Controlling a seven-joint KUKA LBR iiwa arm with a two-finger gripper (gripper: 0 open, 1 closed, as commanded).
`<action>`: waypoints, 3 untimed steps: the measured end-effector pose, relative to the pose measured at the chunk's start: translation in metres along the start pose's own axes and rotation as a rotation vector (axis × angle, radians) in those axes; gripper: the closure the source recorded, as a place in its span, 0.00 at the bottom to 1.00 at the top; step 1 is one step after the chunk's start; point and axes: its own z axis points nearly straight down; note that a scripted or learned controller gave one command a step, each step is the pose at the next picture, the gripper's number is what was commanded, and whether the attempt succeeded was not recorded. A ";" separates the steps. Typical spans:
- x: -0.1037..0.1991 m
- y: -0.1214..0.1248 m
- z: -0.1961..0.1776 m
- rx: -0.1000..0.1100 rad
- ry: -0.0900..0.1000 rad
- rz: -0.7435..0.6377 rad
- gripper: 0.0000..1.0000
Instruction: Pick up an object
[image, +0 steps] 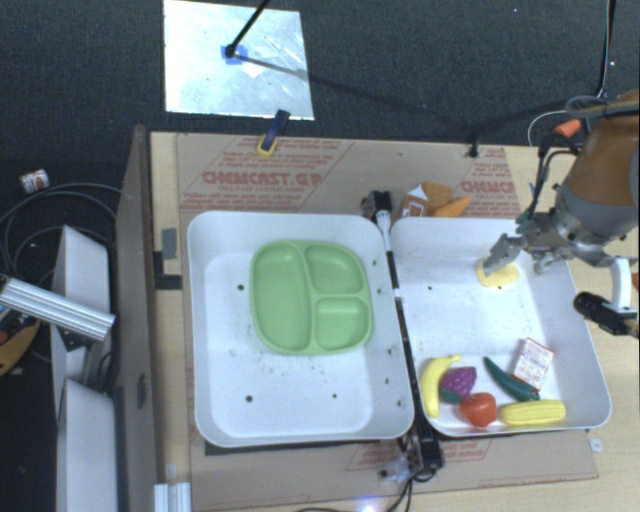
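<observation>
Pale yellow object (500, 276) lies flat on the floor of the right bin (440, 310), upper part, well apart from the toy food cluster (490, 398) at the near edge. Gripper (497, 257) sits over its left edge; open or closed: cannot tell. Risk: the flat, low piece slips out because the grasp is off-centre.

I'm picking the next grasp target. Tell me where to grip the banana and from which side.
Grip the banana at mid-body, across its narrow width, coming straight down. It lies flat and curved by the right bin's left wall, with the purple fruit close on its other side, so finger clearance looks tight.
</observation>
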 end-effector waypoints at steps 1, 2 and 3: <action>-0.013 -0.008 0.068 0.005 0.003 -0.001 0.00; -0.017 0.058 0.085 -0.007 0.001 -0.007 0.00; -0.018 0.058 0.071 -0.011 -0.002 -0.008 1.00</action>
